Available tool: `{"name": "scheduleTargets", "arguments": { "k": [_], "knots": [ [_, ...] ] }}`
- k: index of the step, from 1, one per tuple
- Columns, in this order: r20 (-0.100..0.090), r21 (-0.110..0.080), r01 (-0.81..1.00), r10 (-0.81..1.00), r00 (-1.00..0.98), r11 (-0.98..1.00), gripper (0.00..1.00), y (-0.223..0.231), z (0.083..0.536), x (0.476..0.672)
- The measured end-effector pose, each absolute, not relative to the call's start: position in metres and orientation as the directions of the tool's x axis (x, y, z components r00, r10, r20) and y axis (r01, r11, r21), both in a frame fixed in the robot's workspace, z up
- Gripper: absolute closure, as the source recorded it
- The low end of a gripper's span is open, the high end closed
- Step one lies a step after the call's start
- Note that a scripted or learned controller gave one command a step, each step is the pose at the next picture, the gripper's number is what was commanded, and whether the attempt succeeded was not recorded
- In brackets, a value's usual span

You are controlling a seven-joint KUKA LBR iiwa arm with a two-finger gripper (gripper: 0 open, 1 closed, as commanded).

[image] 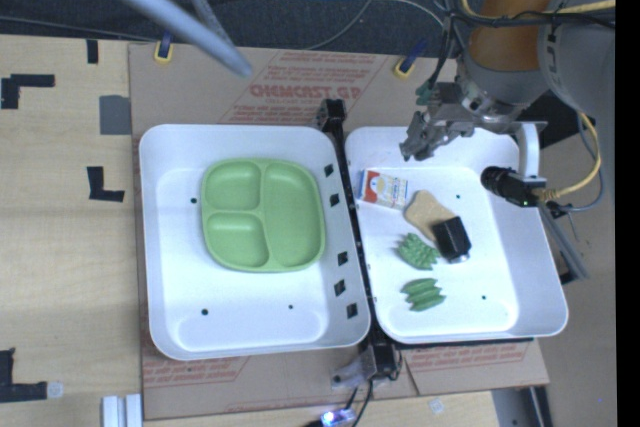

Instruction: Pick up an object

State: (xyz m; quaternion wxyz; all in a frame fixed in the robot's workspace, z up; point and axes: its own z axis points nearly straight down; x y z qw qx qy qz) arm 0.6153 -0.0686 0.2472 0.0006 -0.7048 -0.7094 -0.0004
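I see the two-finger gripper (418,143) above the right white bin's (500,310) far edge; its state I cannot tell. The small white carton (384,188) lies just below it.

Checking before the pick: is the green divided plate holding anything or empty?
Empty. The green divided plate lies flat in the left bin; all three compartments show bare green.
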Motion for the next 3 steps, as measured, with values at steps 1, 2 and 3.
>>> {"name": "scheduleTargets", "arguments": {
  "k": [1, 2, 3],
  "knots": [
    [0.001, -0.003, 1.000, 1.000, -0.006, 0.006, 1.00, -0.017, 0.231, 0.620],
    [0.001, -0.001, 1.000, 1.000, -0.006, 0.006, 1.00, 0.034, 0.229, 0.639],
    [0.001, -0.001, 1.000, 1.000, -0.007, 0.007, 1.00, 0.096, 0.221, 0.647]
  ]
}}
